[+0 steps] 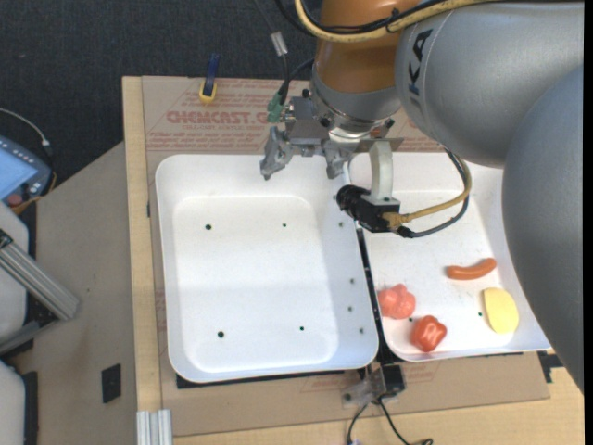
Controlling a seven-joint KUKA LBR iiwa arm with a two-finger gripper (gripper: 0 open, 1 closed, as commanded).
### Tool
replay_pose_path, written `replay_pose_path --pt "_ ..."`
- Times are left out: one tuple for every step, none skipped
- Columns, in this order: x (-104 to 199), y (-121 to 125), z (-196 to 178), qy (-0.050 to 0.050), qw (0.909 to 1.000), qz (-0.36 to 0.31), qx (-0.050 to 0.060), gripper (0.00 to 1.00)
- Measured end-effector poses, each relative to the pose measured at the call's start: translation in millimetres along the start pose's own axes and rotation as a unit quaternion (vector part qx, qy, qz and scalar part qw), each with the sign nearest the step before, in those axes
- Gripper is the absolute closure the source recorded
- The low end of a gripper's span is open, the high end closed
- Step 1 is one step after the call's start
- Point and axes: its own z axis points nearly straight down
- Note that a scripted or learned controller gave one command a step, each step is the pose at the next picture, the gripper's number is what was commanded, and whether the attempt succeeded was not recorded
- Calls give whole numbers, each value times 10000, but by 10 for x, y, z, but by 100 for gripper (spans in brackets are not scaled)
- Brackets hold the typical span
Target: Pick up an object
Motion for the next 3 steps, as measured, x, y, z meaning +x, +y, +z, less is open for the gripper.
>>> replay_pose_path --pt "-450 367 46 -33 9999 95 -29 0" --pt "-428 609 1442 -36 10000 80 46 0" --pt "-652 682 281 -27 9999 92 -59 0"
